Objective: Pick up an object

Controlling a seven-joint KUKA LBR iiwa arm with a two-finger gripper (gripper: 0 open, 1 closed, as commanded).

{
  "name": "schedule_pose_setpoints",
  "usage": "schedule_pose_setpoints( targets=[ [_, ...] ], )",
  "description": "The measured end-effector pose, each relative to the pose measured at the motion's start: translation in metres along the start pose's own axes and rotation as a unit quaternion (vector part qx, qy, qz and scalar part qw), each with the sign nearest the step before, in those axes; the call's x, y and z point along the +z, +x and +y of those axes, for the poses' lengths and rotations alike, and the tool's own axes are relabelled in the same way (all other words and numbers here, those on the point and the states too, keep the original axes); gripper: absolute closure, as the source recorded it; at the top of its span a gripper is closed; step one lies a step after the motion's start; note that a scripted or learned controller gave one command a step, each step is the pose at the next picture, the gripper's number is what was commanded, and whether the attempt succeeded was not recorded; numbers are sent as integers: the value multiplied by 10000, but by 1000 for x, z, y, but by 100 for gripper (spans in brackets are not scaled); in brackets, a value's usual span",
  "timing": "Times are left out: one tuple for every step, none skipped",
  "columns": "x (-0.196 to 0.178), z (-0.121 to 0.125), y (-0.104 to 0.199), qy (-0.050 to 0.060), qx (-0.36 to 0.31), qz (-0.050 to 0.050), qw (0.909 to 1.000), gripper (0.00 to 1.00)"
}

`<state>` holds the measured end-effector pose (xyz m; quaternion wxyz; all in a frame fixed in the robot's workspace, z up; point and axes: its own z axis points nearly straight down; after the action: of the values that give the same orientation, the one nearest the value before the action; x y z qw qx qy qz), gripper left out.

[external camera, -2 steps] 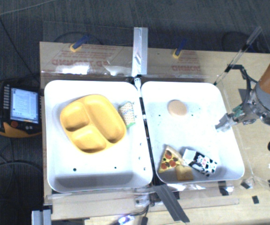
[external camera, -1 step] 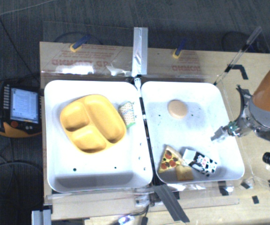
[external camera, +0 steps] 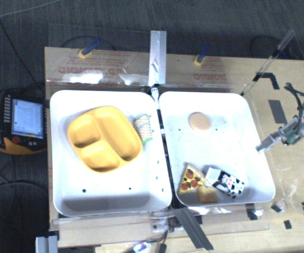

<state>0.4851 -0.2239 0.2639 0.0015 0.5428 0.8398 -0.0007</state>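
You have two white bins side by side on the surface [external camera: 278, 83]. The left bin [external camera: 62, 188] holds a yellow divided tray [external camera: 104, 137], lying flat toward its rear left. A small wrapped item [external camera: 143, 126] rests just beside the tray's right edge, close to the divider between the bins.

The right bin [external camera: 247, 120] holds four things. A round tan disc [external camera: 199, 121] lies alone near the rear centre. Along the front wall you will find a pizza slice [external camera: 192, 179], a tan block [external camera: 207, 194] touching its lower right, and a black-and-white spotted object [external camera: 227, 182] just beside both.

The end effector [external camera: 292, 132] sits at the far right, outside the right bin and above the surface, well apart from every object. Nothing lies between its fingers; whether they stand wide or narrow, you cannot tell from this view.
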Motion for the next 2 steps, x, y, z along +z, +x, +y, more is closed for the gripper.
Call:
schedule_pose_setpoints(
  targets=[
    [-8, 2, 4, -7, -1204, -1, 9927, 100],
    [-9, 4, 8, -3, -2191, -1, 9757, 100]
  ],
)
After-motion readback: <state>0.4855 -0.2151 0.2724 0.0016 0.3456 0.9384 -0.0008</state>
